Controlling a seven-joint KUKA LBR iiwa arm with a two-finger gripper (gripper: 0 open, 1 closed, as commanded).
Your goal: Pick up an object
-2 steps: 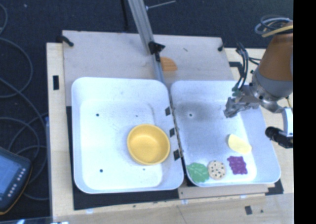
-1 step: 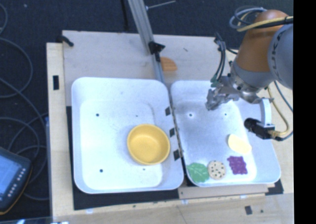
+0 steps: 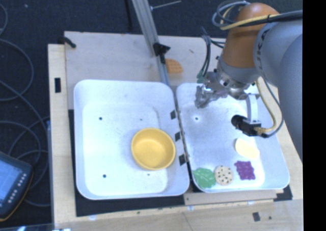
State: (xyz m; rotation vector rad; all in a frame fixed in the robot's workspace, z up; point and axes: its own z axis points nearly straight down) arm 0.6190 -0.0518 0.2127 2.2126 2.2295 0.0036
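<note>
Nearest the camera, along the near wall of the right bin (image 3: 279, 173), four small pieces lie in a row: a green piece (image 3: 204, 177), a round speckled cookie (image 3: 223, 175), a purple piece (image 3: 245, 170) and, just behind that one, a pale yellow disc (image 3: 247, 148). Any of these could serve as the object to pick; they sit close together but apart, so each looks reachable from above, though the wall beside them may crowd a descent.

The pincer (image 3: 202, 97) hangs over the far left corner of the same bin, well apart from the row, with bare floor under it. I cannot tell how wide it stands, and nothing shows between its tips.

A yellow bowl (image 3: 153, 148) rests upright in the left bin (image 3: 86, 92). Both bins lie on the wooden surface (image 3: 112, 54).
</note>
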